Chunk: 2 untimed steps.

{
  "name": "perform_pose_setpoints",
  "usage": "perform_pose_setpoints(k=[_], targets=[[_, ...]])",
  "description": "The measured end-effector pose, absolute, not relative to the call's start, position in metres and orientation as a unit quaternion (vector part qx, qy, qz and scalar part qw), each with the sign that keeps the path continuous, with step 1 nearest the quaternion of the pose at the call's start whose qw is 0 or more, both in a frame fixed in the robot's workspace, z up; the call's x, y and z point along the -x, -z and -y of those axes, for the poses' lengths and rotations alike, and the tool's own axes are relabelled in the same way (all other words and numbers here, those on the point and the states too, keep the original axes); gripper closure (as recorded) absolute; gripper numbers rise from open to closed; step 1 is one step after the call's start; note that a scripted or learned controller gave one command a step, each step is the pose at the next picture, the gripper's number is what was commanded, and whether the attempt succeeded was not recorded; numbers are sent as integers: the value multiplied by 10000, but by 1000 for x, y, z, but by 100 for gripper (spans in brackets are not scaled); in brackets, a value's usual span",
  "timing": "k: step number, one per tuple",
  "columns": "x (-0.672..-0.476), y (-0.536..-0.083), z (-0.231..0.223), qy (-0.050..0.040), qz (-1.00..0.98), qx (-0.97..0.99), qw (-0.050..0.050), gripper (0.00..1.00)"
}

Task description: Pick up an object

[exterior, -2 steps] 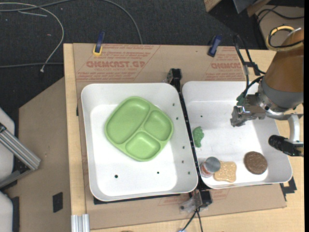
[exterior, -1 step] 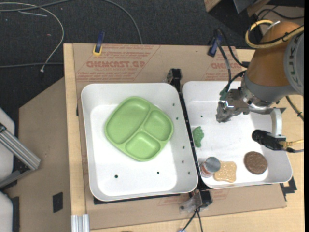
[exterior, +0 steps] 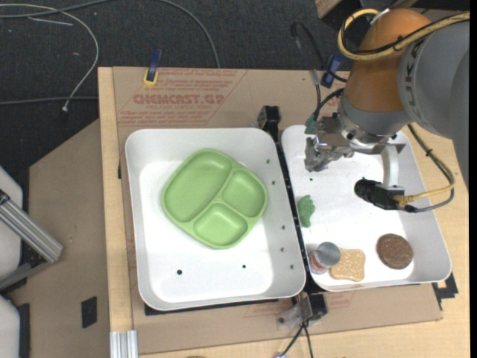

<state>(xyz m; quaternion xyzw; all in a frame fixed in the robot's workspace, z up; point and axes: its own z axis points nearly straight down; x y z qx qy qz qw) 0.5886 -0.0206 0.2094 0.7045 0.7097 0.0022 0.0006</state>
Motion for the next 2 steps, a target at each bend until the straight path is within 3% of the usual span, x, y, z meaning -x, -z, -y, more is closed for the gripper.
perform_pose_setpoints(k=[1,2], targets=[[-602,-216,-31,-18,-7094,-7048,-1,100],[-640,-225,-79,-25,-7094,-7048,10,100]])
